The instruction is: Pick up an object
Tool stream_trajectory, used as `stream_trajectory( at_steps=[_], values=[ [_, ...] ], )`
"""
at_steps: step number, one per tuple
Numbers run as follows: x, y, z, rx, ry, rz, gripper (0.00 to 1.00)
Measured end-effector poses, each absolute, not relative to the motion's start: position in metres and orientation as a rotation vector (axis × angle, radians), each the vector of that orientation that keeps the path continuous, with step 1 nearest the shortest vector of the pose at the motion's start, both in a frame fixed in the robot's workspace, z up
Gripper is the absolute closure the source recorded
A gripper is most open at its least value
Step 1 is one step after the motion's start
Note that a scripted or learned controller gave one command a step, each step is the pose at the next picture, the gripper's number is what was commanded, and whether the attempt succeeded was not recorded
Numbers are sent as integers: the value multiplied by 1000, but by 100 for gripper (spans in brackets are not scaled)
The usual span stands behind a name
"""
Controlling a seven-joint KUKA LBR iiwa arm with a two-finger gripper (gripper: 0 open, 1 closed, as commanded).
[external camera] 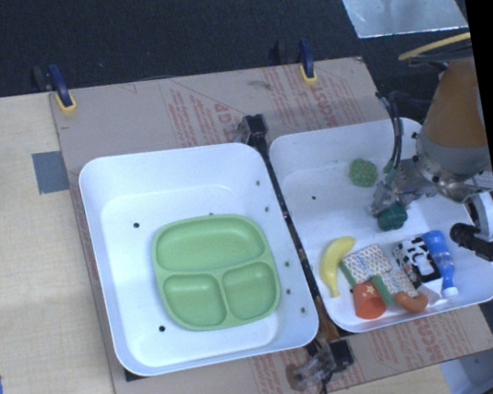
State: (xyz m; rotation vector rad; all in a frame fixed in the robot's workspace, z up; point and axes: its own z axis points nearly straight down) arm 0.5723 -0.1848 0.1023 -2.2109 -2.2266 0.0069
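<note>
hand [388, 203]: low in the right bin [315, 156], over a dark green piece [391, 213]; grip state cannot be told
risk: fingers may skid off the piece; light green ball [363, 171] sits near

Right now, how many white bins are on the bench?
2. The left white bin holds a green divided plate; the right white bin beside it holds a banana and other small items.

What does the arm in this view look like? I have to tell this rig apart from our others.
The arm is bulky and rounded, with an orange band above a grey wrist section. A dark cable curves along its left side. Below the wrist sits a metallic grey gripper, blurred here, so finer markings cannot be made out.
</note>
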Motion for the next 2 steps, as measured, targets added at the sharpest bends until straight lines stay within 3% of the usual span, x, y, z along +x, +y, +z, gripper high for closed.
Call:
stream_trajectory(
  at_steps=[1,2],
  values=[
    [572,-123,148,-2210,-2232,1,100],
    [587,-39,212,-2210,-2233,-4,100]
  ],
)
